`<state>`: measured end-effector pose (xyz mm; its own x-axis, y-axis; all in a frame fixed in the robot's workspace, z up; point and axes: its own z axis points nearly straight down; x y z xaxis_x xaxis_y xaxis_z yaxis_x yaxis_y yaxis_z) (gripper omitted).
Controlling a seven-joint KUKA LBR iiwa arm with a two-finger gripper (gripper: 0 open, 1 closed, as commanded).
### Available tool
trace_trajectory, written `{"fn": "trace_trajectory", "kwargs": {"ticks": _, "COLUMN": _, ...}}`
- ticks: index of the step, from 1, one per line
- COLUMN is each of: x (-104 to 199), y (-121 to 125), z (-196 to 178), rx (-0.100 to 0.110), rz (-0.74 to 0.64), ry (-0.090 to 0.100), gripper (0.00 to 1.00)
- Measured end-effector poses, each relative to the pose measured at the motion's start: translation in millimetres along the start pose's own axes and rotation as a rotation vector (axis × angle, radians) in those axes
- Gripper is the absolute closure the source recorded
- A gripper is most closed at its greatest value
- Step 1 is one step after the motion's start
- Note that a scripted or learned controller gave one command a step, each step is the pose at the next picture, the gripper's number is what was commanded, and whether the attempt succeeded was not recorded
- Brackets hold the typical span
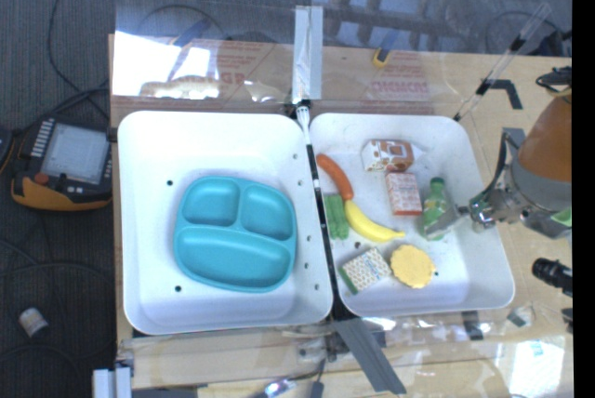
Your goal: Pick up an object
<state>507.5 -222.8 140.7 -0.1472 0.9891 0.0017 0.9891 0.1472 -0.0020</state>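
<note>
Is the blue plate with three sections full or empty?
Empty. The blue three-section plastic plate in the left white bin shows bare blue compartments.

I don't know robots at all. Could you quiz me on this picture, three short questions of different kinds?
1. True or false: the blue tray lies in the left bin.
2. Which lies nearest the claw? A) orange carrot B) green bottle C) yellow disc
3. Fill in: the yellow banana lies in the ___ bin.

Key: 1 true; 2 B; 3 right.
</note>
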Motion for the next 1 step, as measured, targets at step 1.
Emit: {"fn": "trace_trajectory", "kwargs": {"ticks": 1, "x": 1.4, "y": 36.8, "z": 44.2, "rx": -0.006, "rz": -0.069, "ry": 0.005, "gripper": 0.0}}
